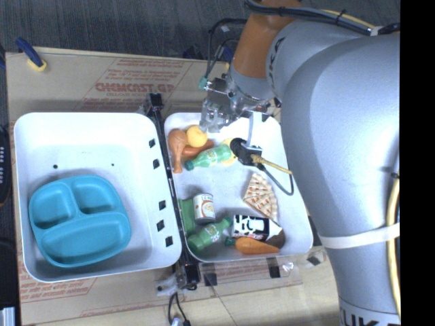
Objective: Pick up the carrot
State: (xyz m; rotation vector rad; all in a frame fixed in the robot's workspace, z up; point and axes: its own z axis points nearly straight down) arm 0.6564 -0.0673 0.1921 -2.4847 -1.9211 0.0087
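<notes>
Lying half-hidden: carrot [256, 246] (under dark packet [253, 227]); pincer [213, 117] fingers indistinct.

Light is bright and even, coming from overhead. The two shallow white plastic bins [81, 131] are nearly washed out, with soft shadows along their inner walls. A broad pale sheen runs over the large grey curved arm casing [340, 128]. The picture is slightly soft and grainy, and small objects lack crisp edges.
</notes>
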